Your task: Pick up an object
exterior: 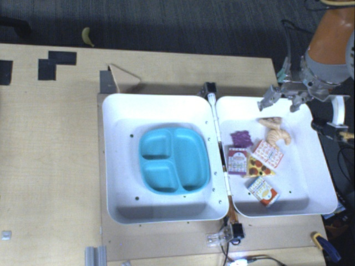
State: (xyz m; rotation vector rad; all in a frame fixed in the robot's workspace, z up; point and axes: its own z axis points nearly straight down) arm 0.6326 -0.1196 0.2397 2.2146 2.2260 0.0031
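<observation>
A pale tan, lumpy object shaped like a small pastry [275, 129] lies in the far part of the right white bin [316, 165], apart from the bin's walls. Just near and left of it lies a group of flat things: a purple crumpled piece [241, 138], a small dark red printed card [237, 162], a white card with a red pattern [269, 154], a red and yellow packet [257, 168] and a small white packet with orange corner [262, 191]. The right side of this bin and its near left corner are bare, so there is free room.

The two-finger gripper [284, 101] hangs above the far edge of the right bin, just beyond the tan object, its fingers spread apart with nothing between them.

The left white bin [119, 148] holds a light blue plastic tray with three compartments [173, 159], with bare floor all around it.
</observation>
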